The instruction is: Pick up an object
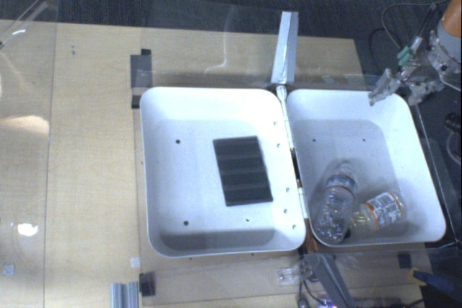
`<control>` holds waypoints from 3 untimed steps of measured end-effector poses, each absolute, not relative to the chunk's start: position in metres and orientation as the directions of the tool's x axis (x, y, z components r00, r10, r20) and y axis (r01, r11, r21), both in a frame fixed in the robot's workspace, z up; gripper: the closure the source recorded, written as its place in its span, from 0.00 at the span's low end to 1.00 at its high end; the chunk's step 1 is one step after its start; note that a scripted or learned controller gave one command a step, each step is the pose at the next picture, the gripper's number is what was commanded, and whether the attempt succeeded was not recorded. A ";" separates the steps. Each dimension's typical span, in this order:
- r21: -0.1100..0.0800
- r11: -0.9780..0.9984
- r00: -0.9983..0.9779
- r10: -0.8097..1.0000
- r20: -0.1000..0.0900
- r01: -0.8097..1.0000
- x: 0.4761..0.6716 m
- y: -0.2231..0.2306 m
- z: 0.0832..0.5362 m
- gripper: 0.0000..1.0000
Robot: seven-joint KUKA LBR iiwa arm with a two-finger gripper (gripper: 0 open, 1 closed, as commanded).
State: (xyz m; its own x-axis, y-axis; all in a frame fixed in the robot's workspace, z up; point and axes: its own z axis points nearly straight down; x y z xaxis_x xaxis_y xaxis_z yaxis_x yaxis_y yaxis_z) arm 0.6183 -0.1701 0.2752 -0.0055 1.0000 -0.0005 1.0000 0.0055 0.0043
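In the right bin, near its front wall, lies a crumpled clear plastic bottle. Right beside it is a small clear bottle with an orange and white label, lying on its side. My gripper hangs over the far right corner of that bin, well behind both bottles. It is open, its two fingers spread apart with nothing between them.
The left bin holds a flat black ribbed pad in its middle. A metal post stands behind the seam between the bins. Cables trail at the right edge near the arm.
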 end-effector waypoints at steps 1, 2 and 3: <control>0.010 0.012 -0.012 1.000 -0.002 1.000 0.620 -0.169 0.287 1.00; 0.008 -0.049 0.049 0.999 -0.002 0.999 0.625 -0.205 0.319 1.00; 0.003 -0.104 0.104 0.995 0.001 0.995 0.649 -0.135 0.186 1.00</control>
State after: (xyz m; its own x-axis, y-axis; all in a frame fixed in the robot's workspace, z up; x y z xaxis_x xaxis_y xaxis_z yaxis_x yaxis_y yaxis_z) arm 0.6488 -0.1347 0.1856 0.1037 0.9946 0.0010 0.9946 -0.1037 0.0032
